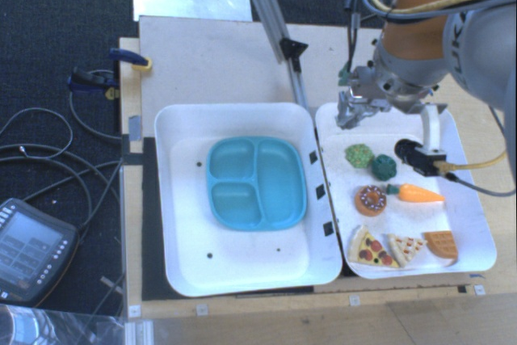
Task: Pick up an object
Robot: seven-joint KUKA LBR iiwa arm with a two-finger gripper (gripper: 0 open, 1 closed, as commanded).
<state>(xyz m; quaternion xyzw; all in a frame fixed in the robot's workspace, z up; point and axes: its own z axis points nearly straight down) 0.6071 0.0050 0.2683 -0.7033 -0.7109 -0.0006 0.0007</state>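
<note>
Hanging over the far left corner of the right bin [475,226], the gripper [348,115] is above the toys; whether it is open or closed, I cannot tell. All things to pick lie in this bin. Nearest, just in front of the gripper, is a light green piece [359,155], with a dark green piece [384,166] just beside it. Nearer to the front lie a donut [371,199] and a carrot [420,193], then a pizza slice [370,246], a pale triangular slice [406,246] and a brown waffle [441,244] in a row. The wall between the two bins stands close beside the gripper. The left bin [186,254] carries a blue plate [257,182] with three compartments.
</note>
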